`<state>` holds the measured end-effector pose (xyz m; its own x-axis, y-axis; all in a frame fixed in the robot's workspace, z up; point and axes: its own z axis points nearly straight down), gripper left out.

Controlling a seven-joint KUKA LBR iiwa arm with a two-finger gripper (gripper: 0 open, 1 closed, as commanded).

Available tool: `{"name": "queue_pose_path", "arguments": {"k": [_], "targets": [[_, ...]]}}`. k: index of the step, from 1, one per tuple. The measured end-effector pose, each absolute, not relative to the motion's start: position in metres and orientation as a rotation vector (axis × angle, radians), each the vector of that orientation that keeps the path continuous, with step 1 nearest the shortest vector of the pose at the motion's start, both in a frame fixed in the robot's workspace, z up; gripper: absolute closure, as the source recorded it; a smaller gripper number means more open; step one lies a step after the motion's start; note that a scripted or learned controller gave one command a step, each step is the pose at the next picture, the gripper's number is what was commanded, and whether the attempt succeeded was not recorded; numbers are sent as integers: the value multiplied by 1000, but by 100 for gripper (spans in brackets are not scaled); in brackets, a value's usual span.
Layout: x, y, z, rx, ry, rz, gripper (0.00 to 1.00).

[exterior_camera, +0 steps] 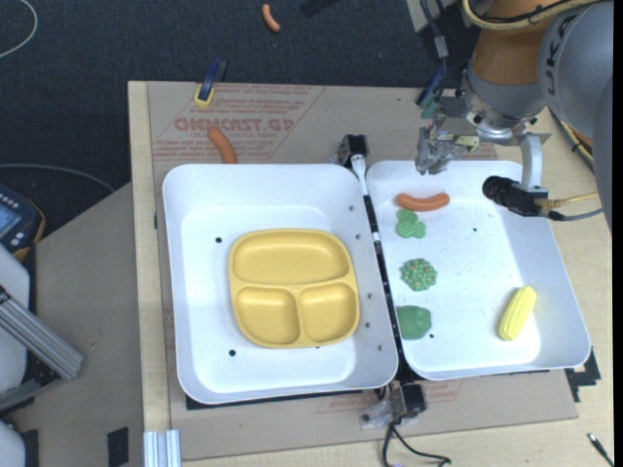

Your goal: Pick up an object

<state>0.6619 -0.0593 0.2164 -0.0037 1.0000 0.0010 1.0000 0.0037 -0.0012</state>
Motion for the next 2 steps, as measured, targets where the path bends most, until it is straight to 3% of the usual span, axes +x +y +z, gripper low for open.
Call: {"name": "queue_pose_path", "arguments": {"k": [1,2], "targets": [[665,-40,233,-2221,-2226,-5,100],[653,-32,221,-2219,-2221,3,100]]}}
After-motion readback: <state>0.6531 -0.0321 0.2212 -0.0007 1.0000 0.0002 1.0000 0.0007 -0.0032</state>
